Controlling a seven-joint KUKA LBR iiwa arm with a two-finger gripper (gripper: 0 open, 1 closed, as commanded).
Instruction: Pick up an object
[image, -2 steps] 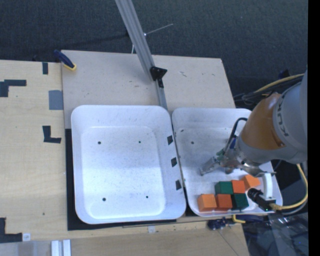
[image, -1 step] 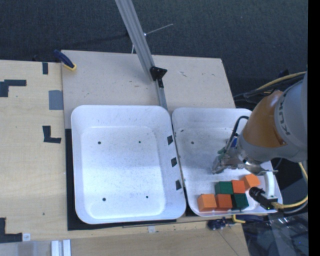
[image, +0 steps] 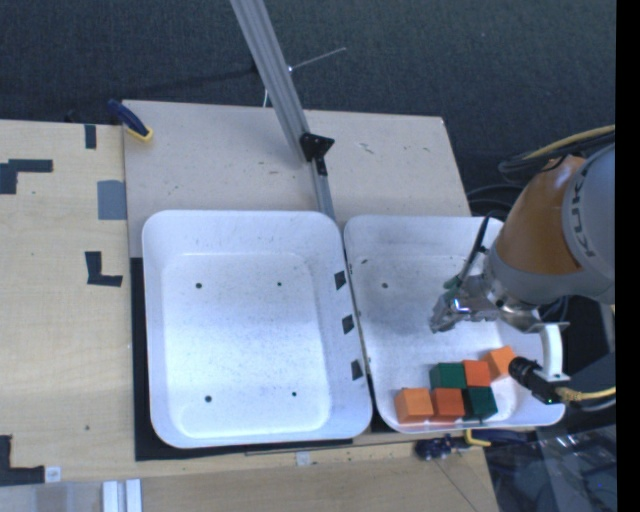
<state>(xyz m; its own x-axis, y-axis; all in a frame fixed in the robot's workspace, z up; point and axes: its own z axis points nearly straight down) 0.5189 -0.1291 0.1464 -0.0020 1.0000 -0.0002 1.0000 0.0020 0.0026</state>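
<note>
Your end effector (image: 447, 312), finger state impossible to tell, hangs over the right bin (image: 400, 250); the orange and green blocks (image: 455, 390) lie nearer, slightly right.

Orange blocks (image: 437, 400) and green blocks (image: 462, 385) clustered flat, touching, in the right bin's (image: 400, 250) near right corner.
</note>
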